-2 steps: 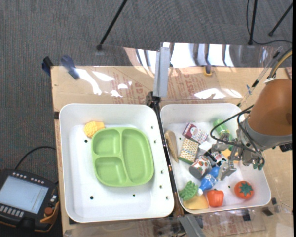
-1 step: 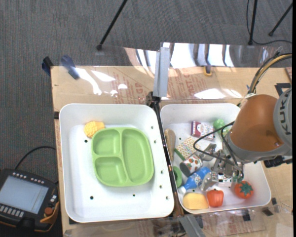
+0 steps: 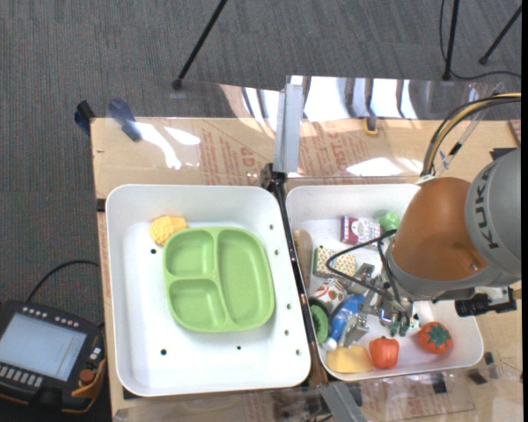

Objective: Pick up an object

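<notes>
In the right bin (image 3: 468,359), a red pepper (image 3: 384,352) and tomato (image 3: 434,337) lie nearest, the end effector (image 3: 376,309) sits just beyond over clutter, grip state unclear, and the green plate (image 3: 219,278) fills the left bin (image 3: 132,341).

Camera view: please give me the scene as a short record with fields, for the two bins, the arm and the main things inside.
left bin: holds a green tray with three compartments, and a yellow toy at the tray's upper left corner
right bin: cluttered with small things
red items: a tomato and a pepper, near the front edge of the right bin
blue bottle: lies in the right bin, left of the hand
arm: reaches in from the right, over the right bin
hand: low among the clutter; grip not clear
</notes>
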